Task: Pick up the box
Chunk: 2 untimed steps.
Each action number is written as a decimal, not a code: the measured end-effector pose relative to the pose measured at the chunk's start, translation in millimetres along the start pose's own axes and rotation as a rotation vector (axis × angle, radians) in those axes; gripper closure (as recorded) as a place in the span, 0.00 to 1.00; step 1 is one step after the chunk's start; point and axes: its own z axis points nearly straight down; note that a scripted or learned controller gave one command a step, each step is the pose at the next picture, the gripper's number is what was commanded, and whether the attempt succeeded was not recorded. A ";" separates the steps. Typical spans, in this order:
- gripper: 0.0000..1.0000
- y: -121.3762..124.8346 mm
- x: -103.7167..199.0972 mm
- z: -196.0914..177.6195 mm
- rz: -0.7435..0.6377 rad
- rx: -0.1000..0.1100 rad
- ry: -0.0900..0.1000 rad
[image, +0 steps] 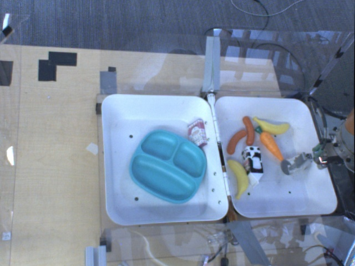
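From the overhead camera, two shallow white plastic bins sit side by side on a pale wood bench. The left bin (119, 148) holds a smooth teal divided plate (168, 165), rounded corners, three compartments, plus a small crinkly red-and-white packet (197, 132) leaning near the inner wall. In the right bin (310, 148) the box (254, 161) is a little carton with a black-and-white cow pattern, lying toward the left side, touching a curved yellow banana (239, 177) just below it. Above it there's a reddish sausage (237, 141), an orange carrot (271, 145) and a second banana (272, 127). The gripper (291, 164), dull grey metal, sits over the right part of that bin, well apart from the box. Can't tell how its tips are set.
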 end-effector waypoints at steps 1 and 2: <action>0.00 38.6 1.0 -48.8 0.200 -0.001 0.000; 0.00 87.9 -1.0 -54.4 0.085 -0.003 -0.002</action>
